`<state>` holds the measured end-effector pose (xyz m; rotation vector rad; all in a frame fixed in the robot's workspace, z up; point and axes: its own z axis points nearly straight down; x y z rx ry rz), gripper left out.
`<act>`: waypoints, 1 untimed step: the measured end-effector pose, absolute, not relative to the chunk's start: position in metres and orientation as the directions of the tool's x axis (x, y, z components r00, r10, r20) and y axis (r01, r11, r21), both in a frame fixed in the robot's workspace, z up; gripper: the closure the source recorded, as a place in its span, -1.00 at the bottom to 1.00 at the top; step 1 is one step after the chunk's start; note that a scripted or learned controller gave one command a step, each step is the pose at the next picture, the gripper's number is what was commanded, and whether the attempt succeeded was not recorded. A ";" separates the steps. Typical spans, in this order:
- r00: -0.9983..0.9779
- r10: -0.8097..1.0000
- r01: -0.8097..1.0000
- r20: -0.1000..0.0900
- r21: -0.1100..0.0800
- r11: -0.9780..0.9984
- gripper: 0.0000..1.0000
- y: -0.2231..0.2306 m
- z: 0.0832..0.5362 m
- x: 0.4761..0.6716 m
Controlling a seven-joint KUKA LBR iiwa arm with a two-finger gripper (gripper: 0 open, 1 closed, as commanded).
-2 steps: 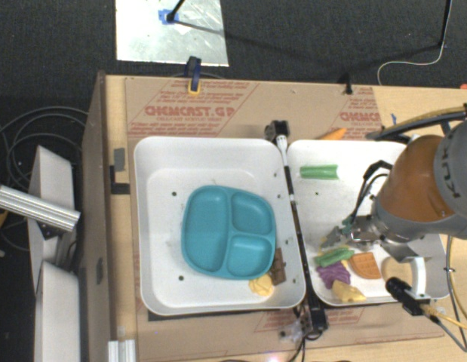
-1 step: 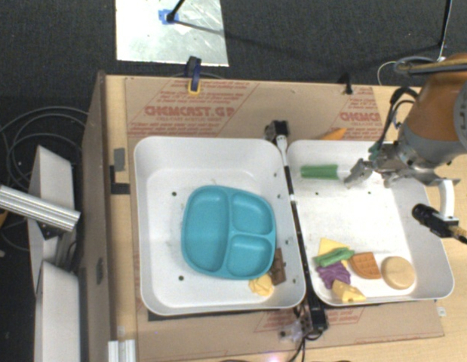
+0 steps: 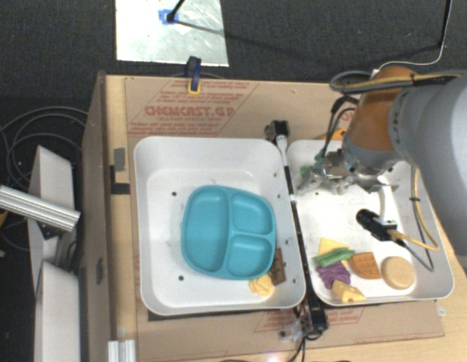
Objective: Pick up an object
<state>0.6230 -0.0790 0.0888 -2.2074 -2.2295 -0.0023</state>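
Gripper (image 3: pixel 321 178): set low in the far left corner of the right bin (image 3: pixel 444 277), just beside the wall that is shared with the left bin (image 3: pixel 146 225).
Grip: how far it is parted cannot be made out, and no object is seen held in it.
Toy food: grouped near the right bin's near rim, well apart from the gripper and to its right.
Pieces: a yellow wedge (image 3: pixel 333 246) lies closest to the gripper, with a green piece (image 3: pixel 335 257) and a purple piece (image 3: pixel 333 273) touching beyond it. An orange waffle (image 3: pixel 364 265) and a tan disc (image 3: pixel 399 272) lie further right.
In the way: only white bin floor is seen between the gripper and the yellow wedge.
Across the wall: a teal divided plate (image 3: pixel 229 232) is seen to the gripper's left. A yellow lump (image 3: pixel 261 285) and a brown piece (image 3: pixel 278 267) rest at its near right edge.
Writing: "CHEMCAST" is printed in red on the brown cardboard (image 3: pixel 192 111), left of the gripper and further back. The smaller print cannot be read.
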 end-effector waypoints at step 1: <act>-0.006 1.000 1.000 -0.001 0.005 0.006 -1.00 -0.086 0.085 0.670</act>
